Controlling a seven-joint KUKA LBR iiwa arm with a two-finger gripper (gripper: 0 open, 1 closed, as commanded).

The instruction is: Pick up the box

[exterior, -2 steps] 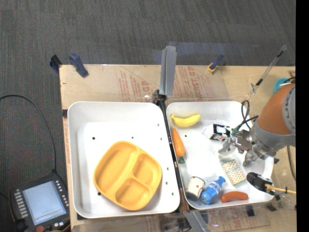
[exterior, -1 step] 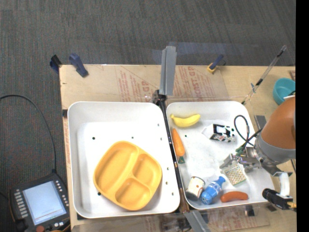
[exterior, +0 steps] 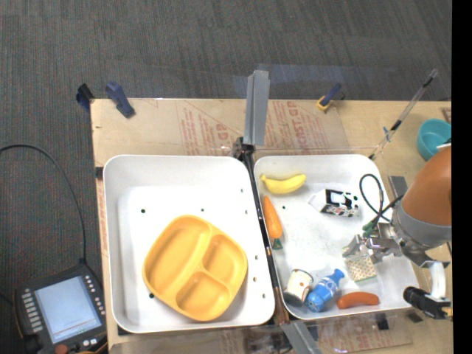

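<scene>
A small white box with black print (exterior: 341,202) lies on its side in the right bin (exterior: 317,164), towards the back right. My gripper (exterior: 365,248) is low over the same bin's right side, about a hand's width nearer than the box and apart from it. Right under the gripper's tip lies a tan speckled block (exterior: 361,269); whether the gripper touches it is unclear. The arm's grey wrist and orange band (exterior: 435,198) come in from the right.
The right bin also holds a banana (exterior: 283,184), a carrot (exterior: 273,221), a white cup (exterior: 298,286), a blue bottle (exterior: 325,291) and a red sausage (exterior: 358,299). A yellow divided plate (exterior: 195,267) fills the left bin (exterior: 118,198). A black cable loop (exterior: 369,192) hangs by the box.
</scene>
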